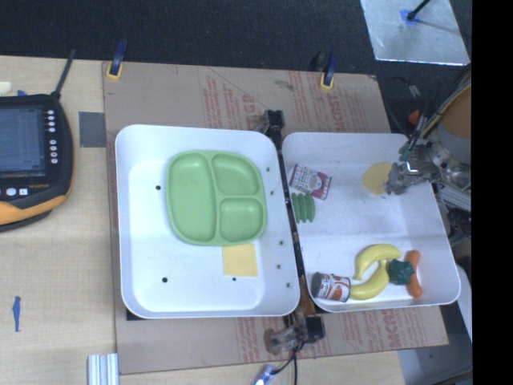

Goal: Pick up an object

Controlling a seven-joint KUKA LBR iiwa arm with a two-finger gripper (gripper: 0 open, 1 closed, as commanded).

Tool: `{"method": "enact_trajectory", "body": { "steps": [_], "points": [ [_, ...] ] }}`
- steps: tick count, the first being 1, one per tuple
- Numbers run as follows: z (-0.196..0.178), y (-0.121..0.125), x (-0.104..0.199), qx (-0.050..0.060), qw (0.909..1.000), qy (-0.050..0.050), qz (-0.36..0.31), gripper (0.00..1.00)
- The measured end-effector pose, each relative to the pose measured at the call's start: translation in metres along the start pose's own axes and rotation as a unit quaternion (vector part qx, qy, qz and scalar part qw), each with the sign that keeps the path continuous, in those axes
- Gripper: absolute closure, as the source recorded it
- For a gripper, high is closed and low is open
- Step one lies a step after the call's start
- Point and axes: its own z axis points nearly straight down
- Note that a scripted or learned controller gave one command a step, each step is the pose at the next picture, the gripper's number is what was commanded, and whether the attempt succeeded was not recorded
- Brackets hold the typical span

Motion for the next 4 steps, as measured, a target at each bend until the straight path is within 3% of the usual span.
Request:
{"method": "enact_trajectory", "body": {
  "steps": [1, 2, 3, 4],
  "points": [
    [0.051, 0.049, 0.035, 0.000, 1.0000, -0.001, -0.001, 0.00],
    [0.004, 0.049, 0.000, -0.001, 1.0000, -0.001, -0.001, 0.00],
    [0.039, 0.026, 0.001, 0.000, 1.0000, -0.001, -0.002, 0.00],
    [0.044, 0.052, 0.037, -0.001, 1.0000, -0.001, -0.002, 0.00]
  ]
}}
